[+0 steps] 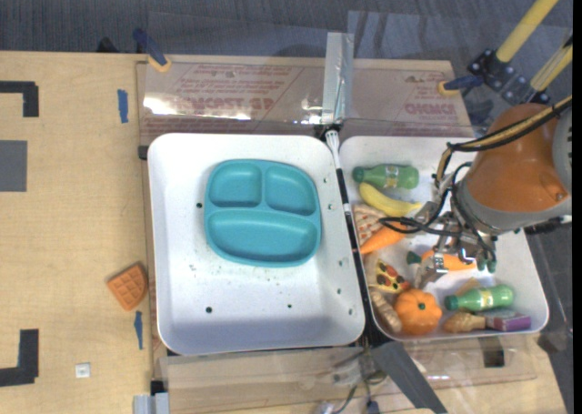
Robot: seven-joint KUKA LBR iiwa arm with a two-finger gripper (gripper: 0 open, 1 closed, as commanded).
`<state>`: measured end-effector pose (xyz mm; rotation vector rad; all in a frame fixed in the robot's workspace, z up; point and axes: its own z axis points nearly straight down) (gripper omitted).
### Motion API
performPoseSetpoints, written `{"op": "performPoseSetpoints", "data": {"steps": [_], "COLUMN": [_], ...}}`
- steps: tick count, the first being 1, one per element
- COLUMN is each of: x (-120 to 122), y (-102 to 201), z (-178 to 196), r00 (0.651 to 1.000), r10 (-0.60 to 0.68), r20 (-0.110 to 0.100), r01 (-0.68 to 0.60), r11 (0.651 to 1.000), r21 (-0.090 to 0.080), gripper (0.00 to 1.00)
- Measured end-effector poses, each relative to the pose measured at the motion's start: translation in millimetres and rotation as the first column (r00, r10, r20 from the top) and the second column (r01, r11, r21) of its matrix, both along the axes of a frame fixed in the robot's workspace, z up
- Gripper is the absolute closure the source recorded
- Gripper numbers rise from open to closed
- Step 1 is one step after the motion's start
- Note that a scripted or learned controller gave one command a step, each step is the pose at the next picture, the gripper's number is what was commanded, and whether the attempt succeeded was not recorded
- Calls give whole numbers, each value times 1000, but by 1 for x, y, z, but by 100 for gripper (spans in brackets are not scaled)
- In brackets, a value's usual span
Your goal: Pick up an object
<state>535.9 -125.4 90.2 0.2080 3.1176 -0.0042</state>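
Your claw (447,256) sits low in the right bin (532,287), amid the crowded toy food — you cannot tell its grip state. Directly beneath lies a small orange carrot-like piece (447,264), the likely target; the teal divided plate (264,212) occupies the left bin (173,248), apart.

You get even, bright overhead light with soft shadows. Glare streaks the clear plastic sheet (238,94) behind the shallow white bins (173,248); detail is slightly soft.
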Motion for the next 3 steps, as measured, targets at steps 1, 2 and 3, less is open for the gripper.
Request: {"op": "performPoseSetpoints", "data": {"steps": [1,2,3], "x": [-3,-38,-44], "y": [-47,22,28], "z": [-1,0,0], "r00": [995,946,727], "r10": [-96,-323,-687], "r20": [-1,-1,-5], "r01": [96,323,687], "r11": [995,946,726], "r21": [2,6,13], "gripper": [0,0,0]}}
